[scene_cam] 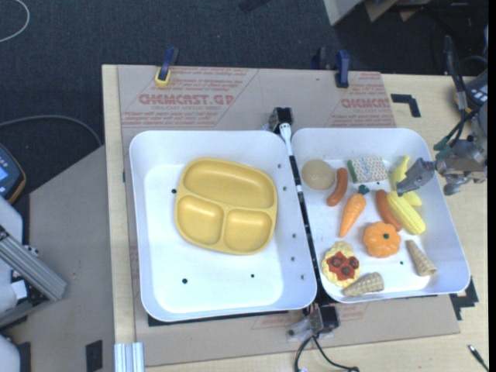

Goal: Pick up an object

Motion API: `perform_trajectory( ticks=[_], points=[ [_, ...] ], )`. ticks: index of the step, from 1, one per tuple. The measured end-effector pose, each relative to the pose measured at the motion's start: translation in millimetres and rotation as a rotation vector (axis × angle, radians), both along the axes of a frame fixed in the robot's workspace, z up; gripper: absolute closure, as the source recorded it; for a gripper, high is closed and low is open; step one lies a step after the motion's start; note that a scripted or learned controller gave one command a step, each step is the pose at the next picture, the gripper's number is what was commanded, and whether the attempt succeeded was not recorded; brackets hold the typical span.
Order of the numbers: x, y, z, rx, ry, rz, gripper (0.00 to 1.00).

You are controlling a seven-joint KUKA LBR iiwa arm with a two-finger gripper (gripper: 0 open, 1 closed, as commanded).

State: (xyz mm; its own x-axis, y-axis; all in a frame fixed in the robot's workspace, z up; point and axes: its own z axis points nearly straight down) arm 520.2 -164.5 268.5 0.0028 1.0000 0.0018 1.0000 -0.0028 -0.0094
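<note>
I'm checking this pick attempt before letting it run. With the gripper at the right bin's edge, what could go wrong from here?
1. The gripper is by the corn cob, which lies against a sausage and a yellow piece; closing there may catch two items or push one aside.
2. The toy food is packed close in the right bin, so a descent could knock the pumpkin or carrot.
3. The gripper is close to the bin's right wall and might clip it.

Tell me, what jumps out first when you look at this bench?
The big yellow divided plate lying alone in the left bin catches the eye first. Next comes the right bin, crowded with toy food: a carrot, an orange pumpkin and a corn cob. The robot's tool hangs at that bin's right edge.
</note>
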Motion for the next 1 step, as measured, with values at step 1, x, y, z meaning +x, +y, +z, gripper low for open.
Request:
perform_trajectory(
  ticks=[1],
  points=[
    [1.9,0.1,5.0,-0.003,-0.010,0.003,0.00]
  ],
)
